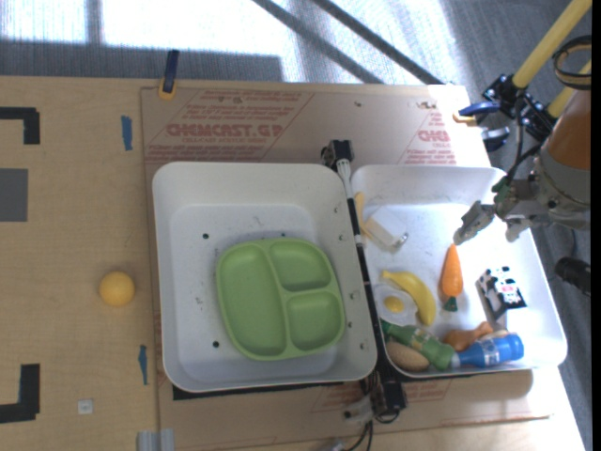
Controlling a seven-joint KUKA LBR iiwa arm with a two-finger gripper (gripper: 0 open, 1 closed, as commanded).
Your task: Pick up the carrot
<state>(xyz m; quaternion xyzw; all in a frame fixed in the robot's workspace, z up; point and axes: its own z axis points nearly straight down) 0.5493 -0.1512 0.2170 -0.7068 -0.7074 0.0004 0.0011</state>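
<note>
The claw hovers with fingers apart – the approach step; the carrot lies just below-left, so it must descend.

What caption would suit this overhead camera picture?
Robot claw hovers above an orange carrot in the right bin.

The picture is bright and even. Strong light falls on the floor at the top, where it looks washed out and is crossed by long dark stripes of shadow. The white bins glow softly, with faint shadows along their walls. Small things look a little fuzzy.
</note>
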